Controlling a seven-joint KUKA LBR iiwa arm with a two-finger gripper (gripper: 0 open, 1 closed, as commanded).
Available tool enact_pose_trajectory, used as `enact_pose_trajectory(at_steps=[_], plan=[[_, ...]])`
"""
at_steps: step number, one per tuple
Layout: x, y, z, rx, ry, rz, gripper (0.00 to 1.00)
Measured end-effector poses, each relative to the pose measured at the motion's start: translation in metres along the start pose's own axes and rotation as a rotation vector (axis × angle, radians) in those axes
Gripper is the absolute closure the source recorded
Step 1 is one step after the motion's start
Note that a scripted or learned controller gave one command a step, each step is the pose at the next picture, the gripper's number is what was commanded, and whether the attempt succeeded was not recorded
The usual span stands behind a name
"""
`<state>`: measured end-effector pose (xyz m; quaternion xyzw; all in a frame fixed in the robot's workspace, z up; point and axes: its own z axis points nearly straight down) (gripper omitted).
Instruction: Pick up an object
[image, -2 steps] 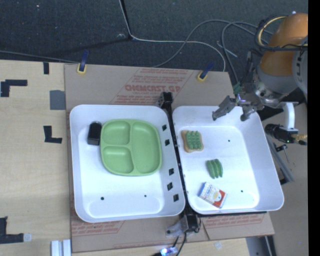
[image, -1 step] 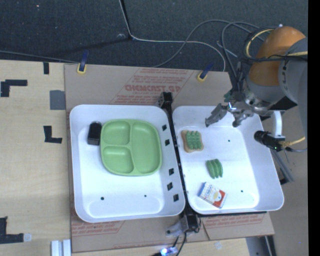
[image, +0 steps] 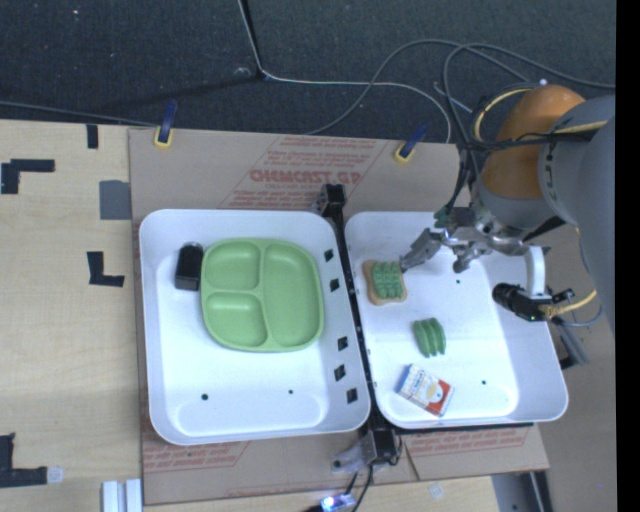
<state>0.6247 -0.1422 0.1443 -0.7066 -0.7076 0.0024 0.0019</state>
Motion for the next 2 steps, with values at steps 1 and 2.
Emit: enact_pose_trajectory(at_steps=[1,2], plan=[[0.000,0.002,0.049,-0.008,-0.001,0.001,0.00],[0.004,0.005,0.034,-0.017,0.005,-0.003,1.00]])
